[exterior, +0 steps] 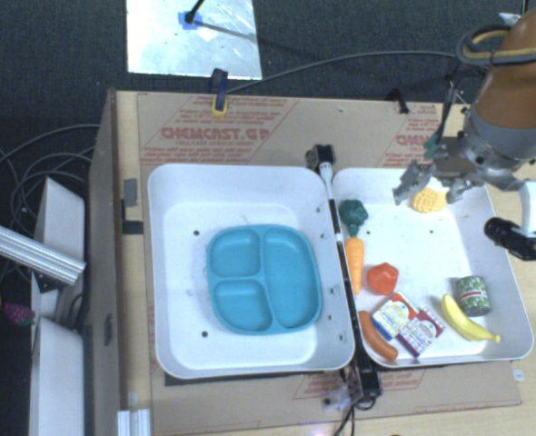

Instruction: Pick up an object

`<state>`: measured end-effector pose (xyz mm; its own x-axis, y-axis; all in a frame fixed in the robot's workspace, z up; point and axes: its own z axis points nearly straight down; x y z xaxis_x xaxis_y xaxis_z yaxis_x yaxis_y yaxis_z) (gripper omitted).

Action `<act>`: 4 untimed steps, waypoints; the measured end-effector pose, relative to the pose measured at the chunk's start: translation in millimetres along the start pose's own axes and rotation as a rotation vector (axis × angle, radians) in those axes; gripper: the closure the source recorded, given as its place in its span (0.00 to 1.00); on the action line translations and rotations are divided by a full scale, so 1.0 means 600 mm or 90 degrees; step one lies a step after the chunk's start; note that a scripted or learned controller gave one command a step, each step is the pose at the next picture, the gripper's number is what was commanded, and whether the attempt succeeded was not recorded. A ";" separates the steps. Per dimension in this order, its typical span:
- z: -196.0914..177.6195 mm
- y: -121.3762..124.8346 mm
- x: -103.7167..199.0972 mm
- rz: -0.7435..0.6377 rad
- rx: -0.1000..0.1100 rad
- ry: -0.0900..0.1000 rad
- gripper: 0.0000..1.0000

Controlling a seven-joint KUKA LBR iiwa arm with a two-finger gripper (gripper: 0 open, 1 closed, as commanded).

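Pincer [429, 182] partly hides yellow object [427, 201]; grip unclear.

Robotics lab indicated, cardboard-lined bench [277, 121] fitted with two shallow white plastic bins [173, 243], loose black cables [32, 157] trailed over dark carpet [41, 53]

My right bin [513, 271] has open floor in its middle; carrot [354, 263], tomato [382, 278], cartons [406, 323] and banana [468, 319] crowd its left and near sides.
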<state>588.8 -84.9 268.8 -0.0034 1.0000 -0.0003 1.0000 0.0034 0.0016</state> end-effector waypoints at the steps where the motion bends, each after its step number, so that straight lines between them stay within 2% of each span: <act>1: 0.173 -0.130 -0.044 0.002 0.003 0.000 0.00; 2: 0.296 -0.146 -0.142 0.001 0.003 0.002 0.00; 3: 0.304 0.017 -0.025 0.001 -0.004 -0.003 0.00; 4: 0.139 -0.087 0.047 0.000 -0.002 0.000 0.00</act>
<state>536.4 -56.7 185.6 -0.0036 1.0000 0.0004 1.0000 0.0036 0.0045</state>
